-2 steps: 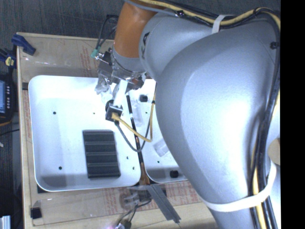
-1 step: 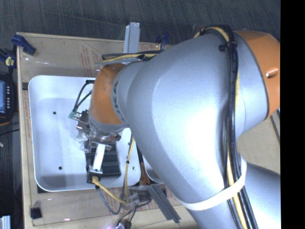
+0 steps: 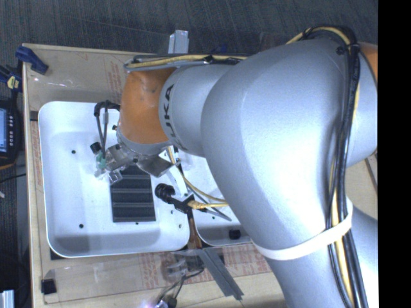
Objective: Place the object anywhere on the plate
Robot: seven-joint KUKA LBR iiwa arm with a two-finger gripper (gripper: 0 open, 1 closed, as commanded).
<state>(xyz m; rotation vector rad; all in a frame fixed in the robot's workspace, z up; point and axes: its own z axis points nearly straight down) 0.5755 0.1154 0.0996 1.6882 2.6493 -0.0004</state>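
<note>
— Where's the arm point(image 3: 270, 140)?
— Reaching in over the left bin point(image 3: 58, 172), its gripper point(image 3: 106, 165) low near the bin's middle.
— Jaws apart or together?
— Cannot tell from up here.
— And the object?
— A small greenish thing point(image 3: 101, 166) sits right at the gripper, just beside a dark ribbed block point(image 3: 133, 199) — held or not, unclear.

Dark grey carpet-like floor point(image 3: 96, 5) spans 10 to 1 o'clock. Pale wooden bench top point(image 3: 70, 63) fills the centre, edged by a wooden rim. Blue clamp point(image 3: 31, 58) at the 10 o'clock corner. Small screen device point(image 3: 9, 130) at 9 o'clock. Light even, soft shadows.
</note>
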